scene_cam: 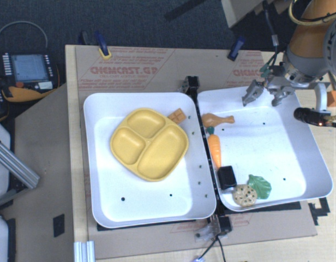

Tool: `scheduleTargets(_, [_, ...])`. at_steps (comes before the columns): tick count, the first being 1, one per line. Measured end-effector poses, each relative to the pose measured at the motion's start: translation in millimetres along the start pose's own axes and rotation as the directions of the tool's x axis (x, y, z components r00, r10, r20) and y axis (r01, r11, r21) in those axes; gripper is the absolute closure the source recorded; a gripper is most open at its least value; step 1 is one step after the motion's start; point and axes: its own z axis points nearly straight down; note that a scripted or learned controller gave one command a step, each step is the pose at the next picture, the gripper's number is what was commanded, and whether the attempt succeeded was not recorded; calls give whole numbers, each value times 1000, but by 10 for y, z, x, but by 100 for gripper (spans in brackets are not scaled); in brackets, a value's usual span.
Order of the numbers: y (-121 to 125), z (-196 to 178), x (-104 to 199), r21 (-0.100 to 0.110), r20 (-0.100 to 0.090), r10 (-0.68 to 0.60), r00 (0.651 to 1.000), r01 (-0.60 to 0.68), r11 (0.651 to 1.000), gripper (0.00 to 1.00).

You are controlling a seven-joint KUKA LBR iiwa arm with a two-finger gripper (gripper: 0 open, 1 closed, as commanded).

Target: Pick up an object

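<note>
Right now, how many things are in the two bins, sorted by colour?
Yellow: 1, the divided plate
Orange: 1, the carrot
Tan or brown: 3, the drumstick, the cookie and the small block
Black: 1, the black block
Green: 1, the leafy piece
Total: 7

- A carrot (214, 150) lies lengthwise by the left wall of my right-hand bin (299, 157).
- A chicken drumstick (217, 120) lies just above it.
- A black block (227, 177), a cookie (245, 195) and a green leafy piece (261, 185) cluster at the bin's near-left corner.
</note>
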Motion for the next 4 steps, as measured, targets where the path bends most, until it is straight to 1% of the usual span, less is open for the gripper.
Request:
scheduleTargets(1, [32, -102, 4, -16, 2, -3, 1000, 3, 1000, 0])
scheduleTargets(2, [60, 392, -90, -11, 2, -2, 1000, 2, 1000, 0])
scheduleTargets(3, [67, 966, -46, -21, 7, -5, 1000, 6, 1000, 0])
scheduleTargets(4, [96, 956, -55, -24, 7, -4, 1000, 4, 1000, 0])
